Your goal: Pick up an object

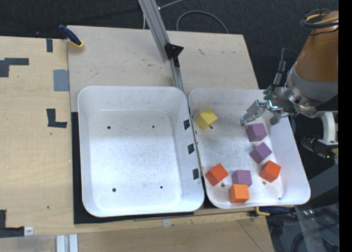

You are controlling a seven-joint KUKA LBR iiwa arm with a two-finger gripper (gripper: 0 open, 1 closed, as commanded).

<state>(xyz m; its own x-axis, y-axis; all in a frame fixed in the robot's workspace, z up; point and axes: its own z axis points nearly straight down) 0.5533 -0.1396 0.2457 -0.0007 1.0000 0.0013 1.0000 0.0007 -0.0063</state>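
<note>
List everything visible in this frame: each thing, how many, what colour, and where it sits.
Bins: 2, white, side by side on the bench; left bin, right bin.
Yellow block: 1, right bin, near its left wall.
Purple blocks: 3, right bin; one by the gripper, one just below it, one at the front.
Orange blocks: 3, right bin, front;.
Clamp: 1, blue and yellow, bench's far left corner.
Metal rail: 1, grey, slanting from the top to between the bins.
Arm: 1, grey and orange, right.
Gripper: 1, over the right bin.
</note>
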